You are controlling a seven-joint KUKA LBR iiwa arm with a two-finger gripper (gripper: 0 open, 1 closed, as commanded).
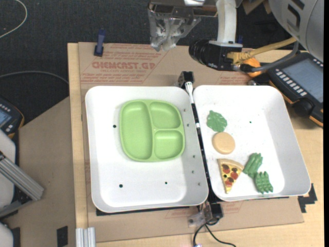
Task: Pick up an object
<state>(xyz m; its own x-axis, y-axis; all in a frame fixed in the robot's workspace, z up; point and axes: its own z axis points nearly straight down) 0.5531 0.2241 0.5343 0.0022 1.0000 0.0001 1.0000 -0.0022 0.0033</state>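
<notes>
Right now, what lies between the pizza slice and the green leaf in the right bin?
In the camera view, the round tan cookie lies between the green leaf and the pizza slice.

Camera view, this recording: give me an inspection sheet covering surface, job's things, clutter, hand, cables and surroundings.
Surface: brown bench board bearing the left bin and right bin, side by side.
Job's things: in the right bin, a leafy green piece, tan round piece, pizza slice and two green vegetable pieces; all lying loose.
Clutter: green divided plate in the left bin; blue clip on the board.
Hand: hand hangs above the board behind the left bin, holding nothing visible.
Cables: white cable on the floor, top left; thin cable at the front edge.
Surroundings: dark floor; pendant at right.
</notes>
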